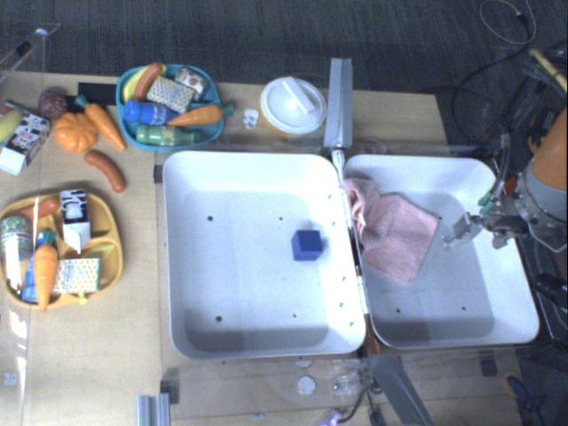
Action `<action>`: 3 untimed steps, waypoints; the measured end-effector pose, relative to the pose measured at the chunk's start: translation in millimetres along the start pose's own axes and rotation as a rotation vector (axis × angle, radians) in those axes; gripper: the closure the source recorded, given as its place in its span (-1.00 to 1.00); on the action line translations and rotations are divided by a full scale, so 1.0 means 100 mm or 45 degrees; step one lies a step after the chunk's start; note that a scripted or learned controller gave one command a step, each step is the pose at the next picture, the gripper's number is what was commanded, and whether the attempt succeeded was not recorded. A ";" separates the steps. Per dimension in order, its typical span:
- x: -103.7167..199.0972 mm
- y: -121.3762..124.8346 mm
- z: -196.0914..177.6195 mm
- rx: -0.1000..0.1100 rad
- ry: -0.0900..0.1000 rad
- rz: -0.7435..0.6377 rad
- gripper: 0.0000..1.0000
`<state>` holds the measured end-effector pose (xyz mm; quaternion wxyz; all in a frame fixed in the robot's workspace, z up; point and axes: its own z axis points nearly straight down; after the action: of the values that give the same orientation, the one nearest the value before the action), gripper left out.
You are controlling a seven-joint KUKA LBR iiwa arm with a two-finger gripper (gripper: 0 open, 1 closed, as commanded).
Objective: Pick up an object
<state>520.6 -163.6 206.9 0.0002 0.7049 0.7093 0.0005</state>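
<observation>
A small blue cube (pixel 307 244) lies near the middle of the left bin (pixel 204 193), a little right of centre. A crumpled pink cloth (pixel 395 232) sits in the right bin (pixel 461 327), against its left wall. My gripper (pixel 477 233) hangs over the right part of the right bin, just to the right of the cloth. Its jaws stand open with nothing between them. The grey arm (pixel 543 189) with its orange band comes in from the right edge.
Left of the bins, a blue bowl (pixel 170 105) and a yellow tray (pixel 62 251) hold toy food, with loose toy vegetables (pixel 89 136) between them. A white lidded bowl (pixel 293 105) stands behind the left bin. Cables (pixel 510 25) lie at the back right.
</observation>
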 end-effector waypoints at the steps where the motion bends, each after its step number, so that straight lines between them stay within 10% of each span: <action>1: 0.30 0.52 1.13 -0.004 -0.001 0.020 -1.00; 3: 0.53 0.94 1.18 -0.014 -0.005 -0.244 -1.00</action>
<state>614.6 -110.2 89.1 0.0054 0.6339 0.7734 0.0031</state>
